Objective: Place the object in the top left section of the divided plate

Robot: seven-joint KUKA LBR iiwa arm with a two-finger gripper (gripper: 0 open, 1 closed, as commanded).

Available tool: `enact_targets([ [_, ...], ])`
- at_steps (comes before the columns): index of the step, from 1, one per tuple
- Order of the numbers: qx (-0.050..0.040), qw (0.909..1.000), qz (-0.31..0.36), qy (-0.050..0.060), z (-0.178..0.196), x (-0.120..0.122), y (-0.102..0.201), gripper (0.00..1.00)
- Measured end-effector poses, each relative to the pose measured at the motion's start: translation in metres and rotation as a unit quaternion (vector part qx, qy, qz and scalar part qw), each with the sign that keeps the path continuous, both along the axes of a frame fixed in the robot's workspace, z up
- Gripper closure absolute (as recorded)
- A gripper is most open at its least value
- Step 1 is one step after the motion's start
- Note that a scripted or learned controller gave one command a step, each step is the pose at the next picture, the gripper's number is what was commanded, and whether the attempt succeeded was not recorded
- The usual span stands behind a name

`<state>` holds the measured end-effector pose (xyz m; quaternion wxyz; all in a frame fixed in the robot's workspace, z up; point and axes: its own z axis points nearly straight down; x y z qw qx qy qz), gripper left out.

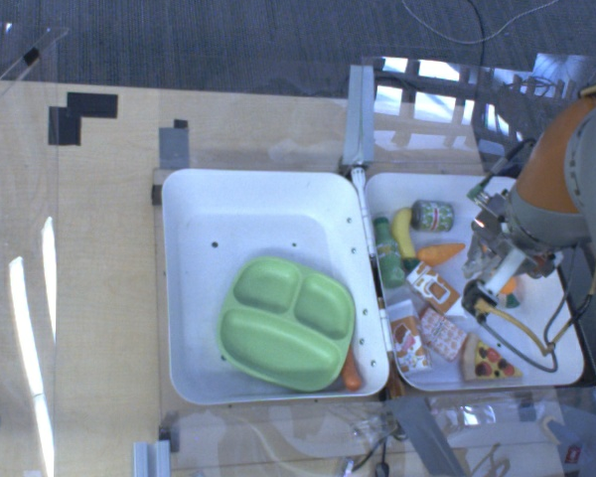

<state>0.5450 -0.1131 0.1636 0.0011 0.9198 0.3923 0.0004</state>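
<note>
The grey arm's hand [480, 258] is hovering over the right white bin [568, 368], just beside an orange toy carrot [442, 253] and a small white-and-orange carton [432, 288]. Whether it is clenched or released cannot be told. The green plastic divided plate [286, 323] is lying in the left white bin [209, 227], with a small orange item [351, 374] touching its lower right rim.

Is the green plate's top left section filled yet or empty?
Empty. The green plate shows bare green in all three sections; an orange piece lies beside it, outside its rim.
</note>
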Motion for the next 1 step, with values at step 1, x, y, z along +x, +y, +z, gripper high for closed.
enact_targets([
  [1,0.0017,0.9878,-0.156,-0.005,-0.0749,-0.0527,0.0230,1.00],
])
